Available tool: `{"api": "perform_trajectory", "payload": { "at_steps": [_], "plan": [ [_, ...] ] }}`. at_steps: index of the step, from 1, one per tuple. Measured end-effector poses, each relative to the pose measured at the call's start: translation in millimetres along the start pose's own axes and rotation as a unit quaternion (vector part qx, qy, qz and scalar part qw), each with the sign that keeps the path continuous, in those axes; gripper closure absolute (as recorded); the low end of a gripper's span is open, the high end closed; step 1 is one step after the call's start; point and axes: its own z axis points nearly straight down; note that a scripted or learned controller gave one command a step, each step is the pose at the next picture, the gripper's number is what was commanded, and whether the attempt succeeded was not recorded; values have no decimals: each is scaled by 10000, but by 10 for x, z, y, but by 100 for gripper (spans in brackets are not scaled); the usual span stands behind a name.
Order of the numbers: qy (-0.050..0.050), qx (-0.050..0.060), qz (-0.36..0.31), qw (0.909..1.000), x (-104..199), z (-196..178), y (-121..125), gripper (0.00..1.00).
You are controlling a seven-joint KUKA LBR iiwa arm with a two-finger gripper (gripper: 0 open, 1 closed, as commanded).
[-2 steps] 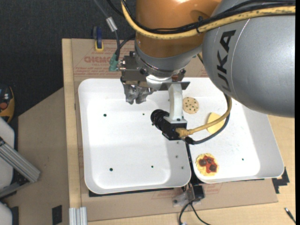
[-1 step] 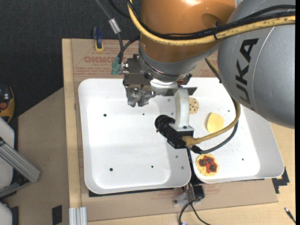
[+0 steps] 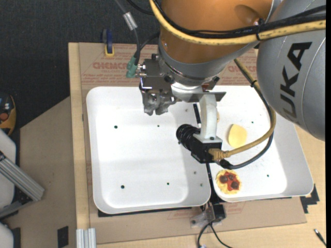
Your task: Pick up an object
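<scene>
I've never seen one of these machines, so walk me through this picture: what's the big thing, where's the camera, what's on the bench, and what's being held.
The big grey and orange thing is a robot arm, reaching in from the right. One camera looks down on the bench at a slant. Two shallow white trays sit side by side: the left tray and the right tray. In the right tray lie a pale yellow round piece and a small toy pizza with red and dark toppings. The arm's grasping end hangs over the left tray's far edge. The picture shows nothing held there.
</scene>
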Motion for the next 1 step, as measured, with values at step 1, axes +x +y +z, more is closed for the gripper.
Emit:
{"api": "perform_trajectory", "payload": {
  "at_steps": [1],
  "plan": [
    [-3,1,2,10000,-1,-264,4,100]
  ]
}}
